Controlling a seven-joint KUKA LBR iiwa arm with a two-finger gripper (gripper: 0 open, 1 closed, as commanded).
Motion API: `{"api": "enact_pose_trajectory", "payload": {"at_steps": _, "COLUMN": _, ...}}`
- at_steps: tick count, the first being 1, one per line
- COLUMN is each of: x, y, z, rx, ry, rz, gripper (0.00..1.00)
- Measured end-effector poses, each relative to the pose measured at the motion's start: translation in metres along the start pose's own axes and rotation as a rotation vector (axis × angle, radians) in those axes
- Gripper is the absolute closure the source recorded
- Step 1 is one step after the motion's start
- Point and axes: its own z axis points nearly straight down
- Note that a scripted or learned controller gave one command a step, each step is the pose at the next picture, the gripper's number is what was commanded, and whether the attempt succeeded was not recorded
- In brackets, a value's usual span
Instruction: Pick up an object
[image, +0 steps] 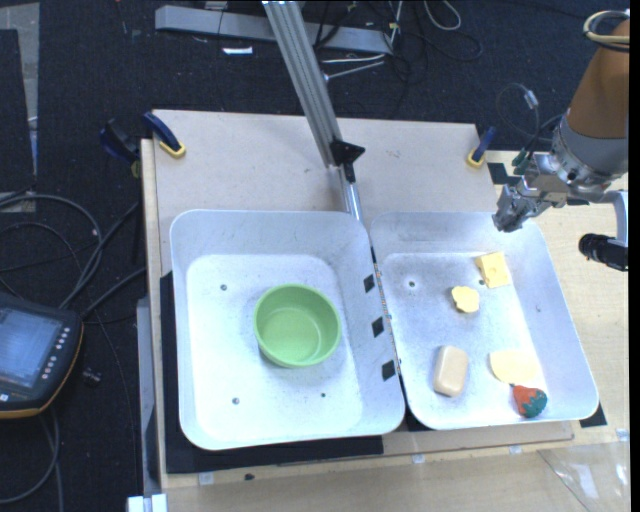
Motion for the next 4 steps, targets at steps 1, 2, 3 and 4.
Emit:
{"api": "enact_pose_trajectory", "payload": {"at_steps": 1, "x": 0.048, "y": -0.009, "z": 0.006, "rx": 0.003, "ry": 0.001, "rz": -0.003, "gripper": 1.00}}
{"api": "enact_pose_trajectory", "payload": {"at_steps": 2, "x": 0.102, "y": -0.003, "z": 0.000, "rx": 0.003, "ry": 0.001, "rz": -0.004, "gripper": 1.00}}
{"api": "enact_pose_trajectory", "payload": {"at_steps": 3, "x": 0.158, "y": -0.003, "z": 0.015, "rx": 0.005, "ry": 0.001, "rz": -0.004, "gripper": 1.00}}
{"api": "enact_pose_trajectory", "payload": {"at_steps": 4, "x": 0.212, "y": -0.004, "z": 0.025, "rx": 0.004, "ry": 0.000, "rz": -0.004, "gripper": 1.00}}
